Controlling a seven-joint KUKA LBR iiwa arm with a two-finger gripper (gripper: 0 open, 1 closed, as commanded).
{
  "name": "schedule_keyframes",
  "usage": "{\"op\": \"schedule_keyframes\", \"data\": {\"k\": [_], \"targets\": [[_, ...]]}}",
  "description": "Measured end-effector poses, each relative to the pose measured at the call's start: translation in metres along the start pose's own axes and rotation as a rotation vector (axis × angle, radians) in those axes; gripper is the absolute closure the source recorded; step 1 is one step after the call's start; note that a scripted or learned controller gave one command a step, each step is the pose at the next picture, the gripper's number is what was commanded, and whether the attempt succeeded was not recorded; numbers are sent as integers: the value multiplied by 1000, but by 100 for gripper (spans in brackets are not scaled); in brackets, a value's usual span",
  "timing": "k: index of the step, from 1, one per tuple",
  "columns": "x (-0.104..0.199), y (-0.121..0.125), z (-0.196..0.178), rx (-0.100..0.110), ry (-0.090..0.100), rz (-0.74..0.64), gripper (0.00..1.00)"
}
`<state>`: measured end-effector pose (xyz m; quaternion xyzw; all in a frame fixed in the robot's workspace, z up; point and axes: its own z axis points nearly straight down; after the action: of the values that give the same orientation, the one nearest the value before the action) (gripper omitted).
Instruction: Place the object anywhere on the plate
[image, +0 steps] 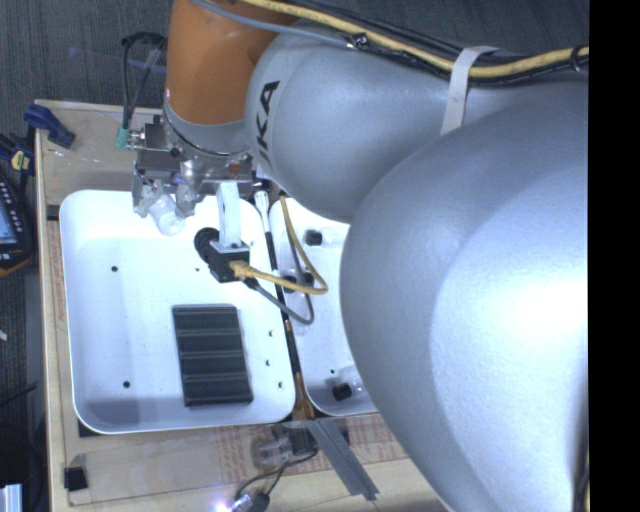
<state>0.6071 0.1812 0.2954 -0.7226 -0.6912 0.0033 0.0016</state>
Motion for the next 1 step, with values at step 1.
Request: {"op": "schedule_keyframes", "data": {"k": [1], "targets": [[36,47,124,1,2,564,100]]}}
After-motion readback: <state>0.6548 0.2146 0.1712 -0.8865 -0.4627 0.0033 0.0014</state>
